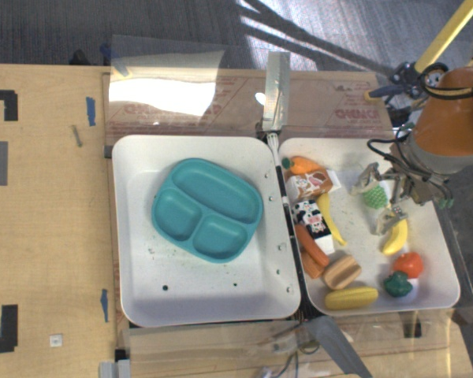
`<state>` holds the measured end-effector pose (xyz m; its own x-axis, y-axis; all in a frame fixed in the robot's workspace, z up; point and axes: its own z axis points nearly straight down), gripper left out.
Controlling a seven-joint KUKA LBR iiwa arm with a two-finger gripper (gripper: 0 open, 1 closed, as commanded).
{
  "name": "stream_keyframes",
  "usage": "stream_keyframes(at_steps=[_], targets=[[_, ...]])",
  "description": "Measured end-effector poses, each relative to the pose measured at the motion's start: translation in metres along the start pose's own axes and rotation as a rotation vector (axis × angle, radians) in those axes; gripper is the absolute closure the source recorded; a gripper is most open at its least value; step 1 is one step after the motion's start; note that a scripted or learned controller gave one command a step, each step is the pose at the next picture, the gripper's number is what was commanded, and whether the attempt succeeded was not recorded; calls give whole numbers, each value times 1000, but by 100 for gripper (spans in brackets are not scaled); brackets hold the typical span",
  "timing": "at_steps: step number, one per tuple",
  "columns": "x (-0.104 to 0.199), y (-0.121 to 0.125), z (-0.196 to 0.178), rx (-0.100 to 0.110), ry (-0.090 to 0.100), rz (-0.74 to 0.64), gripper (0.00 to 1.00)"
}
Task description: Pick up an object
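Note:
My gripper (384, 193) hangs low over the right bin (449, 290), near its right-hand side. Its fingers (368, 175) are spread open. A small green toy (376, 198) lies between them on the bin floor, and I cannot tell whether they touch it. Just below the gripper lies a short yellow banana piece (394, 237). A red tomato (408, 264) and a dark green broccoli (396, 285) sit further toward the front right corner.
Along the right bin's left wall lie a carrot (299, 164), a red and white packet (309, 183), a cow-patterned carton (309, 217), a banana (329, 220), a bun (340, 272) and a yellow corn cob (351, 297). The left bin (134, 290) holds a teal divided plate (209, 209).

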<state>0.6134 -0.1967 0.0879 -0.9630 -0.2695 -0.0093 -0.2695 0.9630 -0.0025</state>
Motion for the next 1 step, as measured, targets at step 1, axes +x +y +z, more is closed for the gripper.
stream_keyframes(at_steps=[1], targets=[[-11, -26, 1, -6, -2, -205, 0]])
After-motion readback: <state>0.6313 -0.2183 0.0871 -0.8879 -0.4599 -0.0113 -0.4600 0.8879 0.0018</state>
